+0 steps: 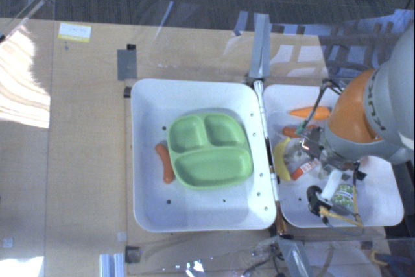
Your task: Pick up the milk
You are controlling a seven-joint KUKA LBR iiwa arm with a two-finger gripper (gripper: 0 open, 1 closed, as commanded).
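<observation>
Camera view: end effector (308, 143) sits low in the right bin (388, 205), at the tip of the arm (353, 115) that reaches in from the right. I cannot tell whether it is released or clenched, since the wrist covers it from above, and nothing can be seen held in it.

The milk (345, 196) looks to be the small white carton with a green label. It lies toward the front of the bin from the end effector and a little back toward the arm's side, close to the wrist but apart from the tip. Just beside the end effector, on the side away from the arm, are a yellow piece (281, 162) and a red piece (298, 171). A carrot (305, 113) lies behind it, near the far wall. Well beyond, in the left bin (194, 212), a green plate (211, 149) rests with a sausage (165, 164) touching its far edge.

The step in hand, as I judge it, is lining up on the milk. To do it well, the end effector should lift clear of the yellow and red pieces. It should then shift toward the front wall until it is centred over the carton, turn to span its narrow side, and come straight down. The carton is near the front rim, so a slanted approach risks pushing it against the wall.
</observation>
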